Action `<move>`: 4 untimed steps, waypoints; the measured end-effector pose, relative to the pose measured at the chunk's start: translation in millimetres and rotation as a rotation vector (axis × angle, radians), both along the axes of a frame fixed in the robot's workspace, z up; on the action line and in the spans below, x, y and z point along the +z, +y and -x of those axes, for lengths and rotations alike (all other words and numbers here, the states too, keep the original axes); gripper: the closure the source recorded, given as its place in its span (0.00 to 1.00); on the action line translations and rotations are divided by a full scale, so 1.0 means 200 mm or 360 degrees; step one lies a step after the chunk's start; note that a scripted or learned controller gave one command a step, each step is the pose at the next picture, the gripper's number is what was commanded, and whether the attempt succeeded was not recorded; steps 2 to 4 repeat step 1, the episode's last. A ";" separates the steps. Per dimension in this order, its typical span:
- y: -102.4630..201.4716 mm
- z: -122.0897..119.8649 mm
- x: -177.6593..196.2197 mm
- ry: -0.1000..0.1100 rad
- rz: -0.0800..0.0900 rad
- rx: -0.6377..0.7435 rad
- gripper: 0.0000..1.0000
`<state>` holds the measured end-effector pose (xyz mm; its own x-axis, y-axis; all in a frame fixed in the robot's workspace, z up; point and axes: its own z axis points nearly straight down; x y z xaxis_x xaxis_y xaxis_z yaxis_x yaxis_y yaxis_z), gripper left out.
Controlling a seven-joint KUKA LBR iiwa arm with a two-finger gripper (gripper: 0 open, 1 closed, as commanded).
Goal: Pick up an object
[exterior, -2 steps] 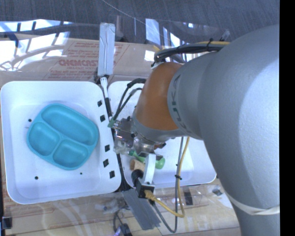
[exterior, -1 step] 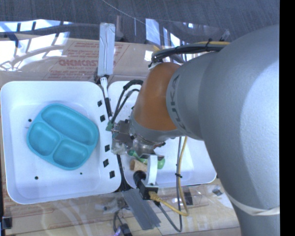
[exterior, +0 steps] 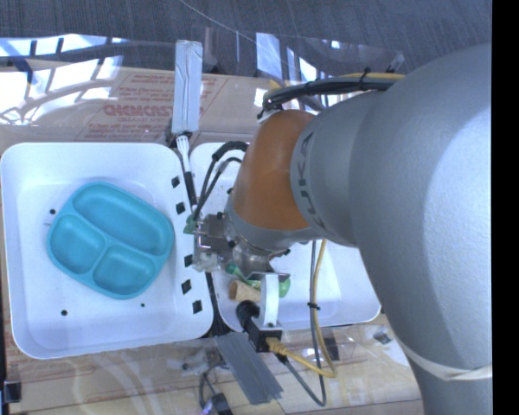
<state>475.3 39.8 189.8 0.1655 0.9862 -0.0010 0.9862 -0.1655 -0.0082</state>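
Observation:
My gripper hangs low over the left part of the right bin, close to the wall between the two bins. The grey arm and its orange band cover most of that bin. Just under the wrist a small green object and a tan object peek out; what they are is too hidden to tell. Whether either one is between the fingers cannot be made out.
A blue three-compartment plate lies in the middle of the left bin. Black cables and a yellow cable hang off the wrist. A grey bracket sits at the bench's front edge and cardboard lines the back.

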 end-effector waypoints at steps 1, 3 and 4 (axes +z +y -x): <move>0.02 0.00 0.00 0.0001 -0.0001 0.0081 1.00; 0.02 0.00 0.00 0.0001 -0.0001 0.0081 1.00; 0.02 0.00 0.00 0.0001 -0.0001 0.0081 1.00</move>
